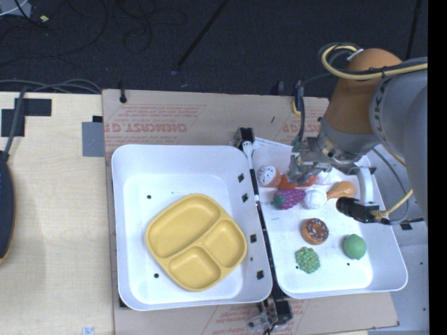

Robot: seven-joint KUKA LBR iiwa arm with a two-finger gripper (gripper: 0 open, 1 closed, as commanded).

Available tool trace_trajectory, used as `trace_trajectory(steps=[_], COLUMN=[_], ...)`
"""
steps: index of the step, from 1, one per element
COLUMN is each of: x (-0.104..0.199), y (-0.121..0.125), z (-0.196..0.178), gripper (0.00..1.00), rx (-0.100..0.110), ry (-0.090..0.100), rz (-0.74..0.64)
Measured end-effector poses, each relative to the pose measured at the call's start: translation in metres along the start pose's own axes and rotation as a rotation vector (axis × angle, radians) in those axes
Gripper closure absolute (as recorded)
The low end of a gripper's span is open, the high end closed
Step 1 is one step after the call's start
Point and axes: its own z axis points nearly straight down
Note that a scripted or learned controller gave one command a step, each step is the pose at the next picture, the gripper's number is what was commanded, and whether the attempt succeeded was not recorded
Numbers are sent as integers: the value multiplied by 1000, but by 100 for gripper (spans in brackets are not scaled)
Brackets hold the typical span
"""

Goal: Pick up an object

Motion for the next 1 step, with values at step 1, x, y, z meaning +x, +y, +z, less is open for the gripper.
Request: trace_trajectory(steps=[1], x=[30], y=[-43], z=[-129], gripper=[100], rx=[-7], ry=[5], rz=[-5])
